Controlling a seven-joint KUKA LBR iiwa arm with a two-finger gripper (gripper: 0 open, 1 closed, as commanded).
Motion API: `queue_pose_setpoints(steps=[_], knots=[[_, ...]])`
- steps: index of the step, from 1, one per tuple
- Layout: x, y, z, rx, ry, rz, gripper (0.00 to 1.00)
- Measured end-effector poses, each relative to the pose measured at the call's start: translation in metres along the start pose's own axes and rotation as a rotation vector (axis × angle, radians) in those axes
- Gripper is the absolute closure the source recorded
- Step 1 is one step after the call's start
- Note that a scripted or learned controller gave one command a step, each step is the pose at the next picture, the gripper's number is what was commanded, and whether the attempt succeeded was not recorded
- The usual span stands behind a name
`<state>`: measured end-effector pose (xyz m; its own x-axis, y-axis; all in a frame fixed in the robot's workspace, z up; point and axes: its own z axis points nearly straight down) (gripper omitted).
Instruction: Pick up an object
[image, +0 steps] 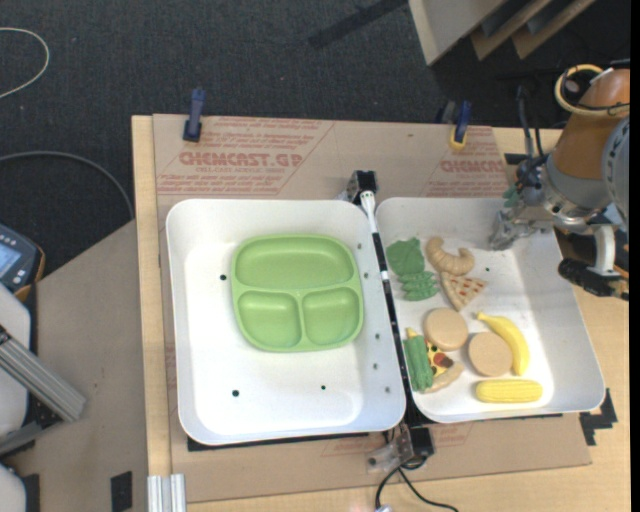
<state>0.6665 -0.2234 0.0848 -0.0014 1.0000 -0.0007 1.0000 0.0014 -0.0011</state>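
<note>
Two shallow white bins side by side on a bench covered with brown cardboard, seen from above at a slant. Left bin (200, 330) holding a light green divided plate (297, 290) with three compartments, set toward its far right part. Right bin (570, 330) holding a cluster of toy foods along its left and near parts: a green leafy piece (410, 265) at the far left, a tan croissant-like piece (452, 258) just right of it, a waffle-patterned wedge (465, 290) just nearer, two round tan discs (446, 328) (490, 353) side by side in the middle, a yellow banana (507, 338) curving along the right of the discs, a yellow corn cob (508, 391) lying nearest of all, and a green pod (418, 362) beside a pizza slice (442, 364) against the left wall. Grey arm with an orange band reaching in from the right, gripper (503, 235) low over the far right part of the right bin, well apart from the toy foods. Gripper fingers too small and blurred; cannot tell whether apart or together, nothing visibly between them. Blue clamp (194, 113) and another clamp (460, 125) on the far edge of the cardboard.
</note>
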Motion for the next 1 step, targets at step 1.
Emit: queue_pose_setpoints(steps=[1], knots=[[0.0000, 0.0002, -0.0006, -0.001, -0.001, 0.000, 1.00]])
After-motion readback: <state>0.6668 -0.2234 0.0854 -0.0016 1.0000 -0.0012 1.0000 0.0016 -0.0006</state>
